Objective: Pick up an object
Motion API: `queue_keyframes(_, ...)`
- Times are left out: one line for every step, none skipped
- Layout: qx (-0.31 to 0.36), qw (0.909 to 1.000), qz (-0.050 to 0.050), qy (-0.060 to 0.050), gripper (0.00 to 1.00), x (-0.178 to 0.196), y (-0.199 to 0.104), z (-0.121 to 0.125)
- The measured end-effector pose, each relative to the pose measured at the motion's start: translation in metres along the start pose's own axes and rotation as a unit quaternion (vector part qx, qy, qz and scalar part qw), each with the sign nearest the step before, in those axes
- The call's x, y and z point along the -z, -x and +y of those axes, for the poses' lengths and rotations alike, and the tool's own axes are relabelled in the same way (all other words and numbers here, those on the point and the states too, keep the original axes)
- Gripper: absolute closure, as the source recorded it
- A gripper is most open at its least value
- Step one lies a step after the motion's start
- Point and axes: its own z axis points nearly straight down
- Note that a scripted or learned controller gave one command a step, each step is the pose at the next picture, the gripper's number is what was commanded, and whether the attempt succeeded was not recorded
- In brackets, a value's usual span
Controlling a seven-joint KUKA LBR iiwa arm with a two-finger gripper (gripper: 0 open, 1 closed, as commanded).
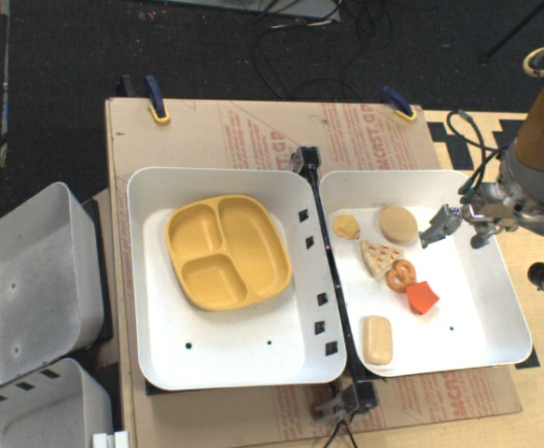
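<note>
Tool hung with fingers spread, gripping nothing, over the right bin. Just left of it: round bun. Below-left: wedge, pretzel, red block. Nothing stood between tool and bun.

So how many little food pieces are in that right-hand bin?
6: a small tan lump top left, round bun beside it, wedge below, pretzel, red piece, and a pale oblong block nearest the front. None looks hidden.
</note>
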Motion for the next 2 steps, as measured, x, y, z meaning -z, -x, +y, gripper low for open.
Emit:
queue_keyframes(0.002, 1.0, -0.001, 0.006, 0.0, 0.006, 0.0, 0.002)
queue_keyframes(0.001, 1.0, 0.0, 0.003, 0.0, -0.056, -0.008, 0.001)
